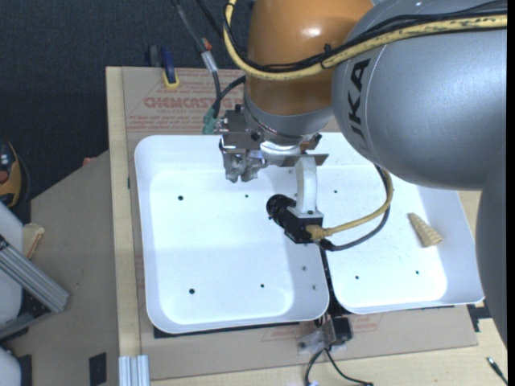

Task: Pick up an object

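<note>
A small tan ridged object, shaped like a cone, lies in the right bin near its right side. My gripper hangs over the back part of the left bin, close to the back wall. It is far to the left of the tan object. Nothing shows at the gripper's tip. The grey arm and its orange band cover the back of the right bin.
A black fitting with a yellow hose hangs from the wrist over the seam between the bins. Both bins rest on a cardboard sheet with red print. A blue clamp sits at its back edge, and an aluminium rail lies off to the left.
</note>
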`<state>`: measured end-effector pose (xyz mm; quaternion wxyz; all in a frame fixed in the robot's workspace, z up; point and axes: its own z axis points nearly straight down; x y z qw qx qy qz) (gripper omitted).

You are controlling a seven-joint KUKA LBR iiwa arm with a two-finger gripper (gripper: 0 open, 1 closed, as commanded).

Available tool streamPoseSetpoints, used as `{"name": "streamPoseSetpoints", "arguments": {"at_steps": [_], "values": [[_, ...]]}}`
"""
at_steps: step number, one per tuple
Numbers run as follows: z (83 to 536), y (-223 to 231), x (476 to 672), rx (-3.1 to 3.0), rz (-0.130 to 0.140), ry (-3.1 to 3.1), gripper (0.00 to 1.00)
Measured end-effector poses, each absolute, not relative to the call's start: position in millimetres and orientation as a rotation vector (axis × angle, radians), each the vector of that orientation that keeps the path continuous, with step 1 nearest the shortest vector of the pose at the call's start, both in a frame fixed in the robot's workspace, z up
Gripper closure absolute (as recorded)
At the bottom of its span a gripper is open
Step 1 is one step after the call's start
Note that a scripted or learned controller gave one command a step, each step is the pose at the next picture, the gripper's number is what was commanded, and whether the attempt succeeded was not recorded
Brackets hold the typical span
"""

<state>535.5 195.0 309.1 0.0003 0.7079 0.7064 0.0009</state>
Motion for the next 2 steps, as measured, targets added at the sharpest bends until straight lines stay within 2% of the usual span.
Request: {"name": "streamPoseSetpoints", "arguments": {"at_steps": [1, 2], "values": [[311.6, 226.3, 513.9, 2.218, -0.003, 2.228, 1.0], [361.7, 204.4, 503.7, 2.221, 0.008, 2.218, 1.0]]}}
